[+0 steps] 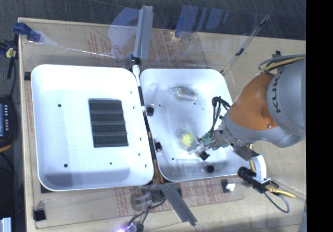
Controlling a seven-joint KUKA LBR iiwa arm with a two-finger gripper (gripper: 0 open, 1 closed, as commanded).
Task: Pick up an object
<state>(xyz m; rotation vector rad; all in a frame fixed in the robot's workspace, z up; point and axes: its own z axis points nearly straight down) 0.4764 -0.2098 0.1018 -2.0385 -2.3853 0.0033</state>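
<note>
Gripper [200,146] low over right bin [208,77], near its front edge, beside yellow object [186,139]; can't tell finger state. Advice: centre over obj, then close & lift straight.

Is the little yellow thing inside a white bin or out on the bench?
Inside. The small yellow object lies on the right white bin's floor, within its rim.

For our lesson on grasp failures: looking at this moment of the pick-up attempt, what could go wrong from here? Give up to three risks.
1. The gripper sits right beside the small yellow object; it may nudge it away rather than pick it up.
2. The clear object looks transparent against the right bin, so it may be hard to detect.
3. Small black pieces lie close by and could be caught instead.
</note>
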